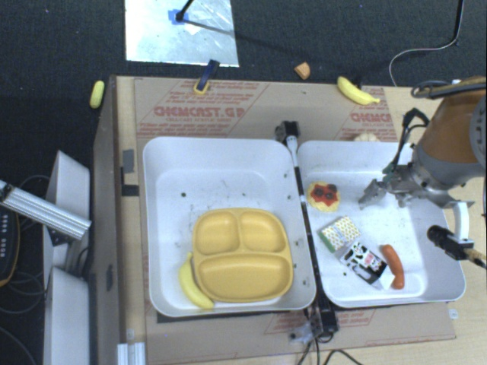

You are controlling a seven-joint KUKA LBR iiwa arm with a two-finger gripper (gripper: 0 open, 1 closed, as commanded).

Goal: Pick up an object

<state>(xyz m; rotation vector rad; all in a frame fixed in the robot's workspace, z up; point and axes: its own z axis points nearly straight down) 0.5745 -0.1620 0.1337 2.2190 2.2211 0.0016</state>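
Reaching in from the right: grey arm with its orange band, gripper (378,192) low over the upper part of the right bin (441,289). Fingers spread apart, nothing between them, tips pointing left across bare white floor. Just left of the tips, apart from them: a small toy pizza (325,196), red and yellow, close to the divider. Below it, a pale patterned packet (339,233), and touching that packet's lower right, a black-and-white carton (364,262). Beside the carton, to its right, an orange toy sausage (393,265) lying on a slant. Over in the left bin (163,204): a yellow divided tray (242,253) with a toy banana (193,286) tucked against its lower-left edge. Up on the cardboard behind the bins, another banana (356,90), resting near the bench's back edge.
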